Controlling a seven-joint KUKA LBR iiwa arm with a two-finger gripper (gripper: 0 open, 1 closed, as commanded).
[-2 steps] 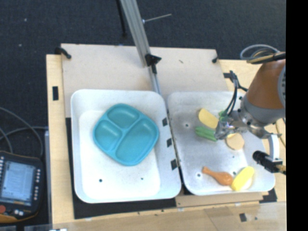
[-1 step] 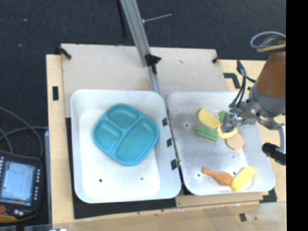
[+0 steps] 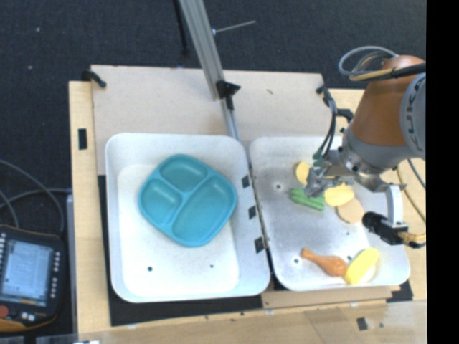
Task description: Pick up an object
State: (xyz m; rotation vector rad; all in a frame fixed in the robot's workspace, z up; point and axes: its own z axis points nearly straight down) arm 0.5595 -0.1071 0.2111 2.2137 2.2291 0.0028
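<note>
My gripper (image 3: 315, 180) hangs low in the right bin (image 3: 283, 264), at its upper middle. It sits right over a cluster of small toy foods: a green pod (image 3: 307, 201) just below it, a small yellow piece (image 3: 303, 170) to its left, a yellow oval piece (image 3: 339, 195) to its right and a tan round slice (image 3: 351, 211) beyond that. An orange drumstick-shaped piece (image 3: 323, 261) and a yellow lemon-like piece (image 3: 362, 265) lie near the bin's front edge. The gripper's body hides where it meets the pieces.
The left bin (image 3: 129, 278) holds a blue divided plate (image 3: 188, 199). A slanted metal bar (image 3: 208, 52) reaches down to the gap between the bins. The grey and orange arm (image 3: 384, 120) covers the right bin's far right corner, with a black fitting (image 3: 380, 224) beneath it.
</note>
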